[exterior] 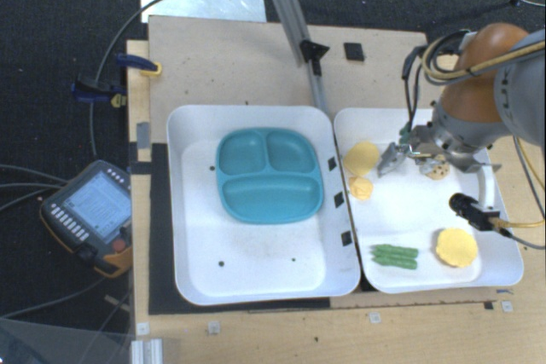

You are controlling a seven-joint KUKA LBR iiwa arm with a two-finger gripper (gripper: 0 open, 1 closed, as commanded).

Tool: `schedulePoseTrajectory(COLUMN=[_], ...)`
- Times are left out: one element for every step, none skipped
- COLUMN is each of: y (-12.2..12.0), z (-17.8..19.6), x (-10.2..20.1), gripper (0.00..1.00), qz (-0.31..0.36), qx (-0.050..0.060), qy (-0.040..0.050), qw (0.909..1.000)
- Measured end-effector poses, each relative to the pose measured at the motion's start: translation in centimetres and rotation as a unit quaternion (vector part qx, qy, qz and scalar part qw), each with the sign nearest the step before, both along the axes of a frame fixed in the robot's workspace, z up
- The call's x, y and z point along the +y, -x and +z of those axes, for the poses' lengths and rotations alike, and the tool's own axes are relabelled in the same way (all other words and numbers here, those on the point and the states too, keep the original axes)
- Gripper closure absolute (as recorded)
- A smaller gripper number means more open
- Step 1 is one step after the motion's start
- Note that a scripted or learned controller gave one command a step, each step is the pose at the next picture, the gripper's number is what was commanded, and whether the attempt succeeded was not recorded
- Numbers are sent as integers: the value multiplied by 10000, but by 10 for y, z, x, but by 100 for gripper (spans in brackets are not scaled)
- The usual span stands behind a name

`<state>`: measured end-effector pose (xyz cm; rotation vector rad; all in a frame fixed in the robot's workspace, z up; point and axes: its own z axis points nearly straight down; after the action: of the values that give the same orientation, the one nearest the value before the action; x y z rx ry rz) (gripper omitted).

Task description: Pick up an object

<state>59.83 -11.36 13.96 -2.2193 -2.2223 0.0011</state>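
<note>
Two shallow white plastic bins are seen side by side on the pale brown counter [230,64]. In the left bin [196,268] a teal three-compartment plate [269,175] is set slightly toward 12 o'clock of the bin's middle. The right bin [401,209] carries the loose items: a pale yellow round piece [362,157] at about 10 o'clock, a smaller orange-yellow piece [361,188] just beside it at its 6 o'clock, a speckled cookie-like disc [438,170] toward 1 o'clock, a bundle of green bean-like sticks [395,256] at 6 o'clock, and a yellow frilled round piece [457,247] at 5 o'clock. The hand [394,159] of the grey and orange arm is placed low over the right bin at about 11 o'clock, just beside the pale yellow round piece and at 9 o'clock of the cookie-like disc. Whether it is wide or narrow cannot be told, and nothing is seen gripped in it.
</note>
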Motion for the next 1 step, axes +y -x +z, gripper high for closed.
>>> schedulePoseTrajectory(y=[-1], z=[-50], x=[0], gripper=[0], qz=[1], qx=[-14], qy=[5], qw=[10000])
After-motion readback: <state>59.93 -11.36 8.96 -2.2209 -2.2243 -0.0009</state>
